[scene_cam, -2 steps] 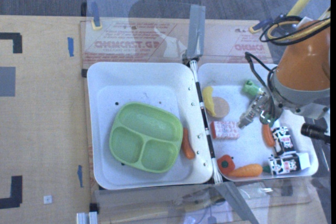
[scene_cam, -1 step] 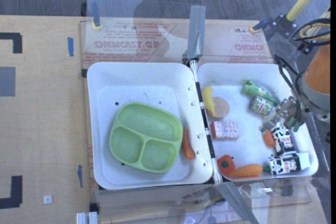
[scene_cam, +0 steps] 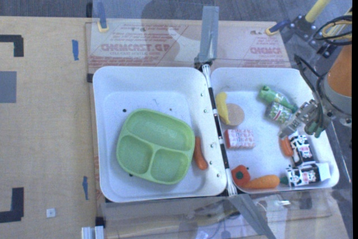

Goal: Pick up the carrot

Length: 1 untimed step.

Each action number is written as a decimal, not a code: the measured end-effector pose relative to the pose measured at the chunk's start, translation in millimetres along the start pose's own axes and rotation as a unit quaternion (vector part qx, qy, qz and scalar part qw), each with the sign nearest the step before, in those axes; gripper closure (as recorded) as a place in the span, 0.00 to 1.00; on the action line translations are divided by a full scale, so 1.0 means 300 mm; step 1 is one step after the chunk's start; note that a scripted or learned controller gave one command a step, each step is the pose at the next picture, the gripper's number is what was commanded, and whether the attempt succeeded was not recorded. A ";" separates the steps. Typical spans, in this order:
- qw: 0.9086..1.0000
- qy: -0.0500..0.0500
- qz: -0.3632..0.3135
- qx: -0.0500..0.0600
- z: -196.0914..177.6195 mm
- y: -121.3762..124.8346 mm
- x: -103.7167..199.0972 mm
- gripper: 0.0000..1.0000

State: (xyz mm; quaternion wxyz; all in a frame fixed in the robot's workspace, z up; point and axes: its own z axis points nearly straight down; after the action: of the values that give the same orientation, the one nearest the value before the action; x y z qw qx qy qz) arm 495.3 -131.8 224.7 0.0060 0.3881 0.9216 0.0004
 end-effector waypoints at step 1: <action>1.000 -0.003 0.000 -0.001 -0.035 0.004 -0.004 1.00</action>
State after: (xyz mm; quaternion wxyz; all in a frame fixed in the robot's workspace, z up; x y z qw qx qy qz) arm 496.9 -131.7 235.2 0.0091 0.3877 0.9217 0.0007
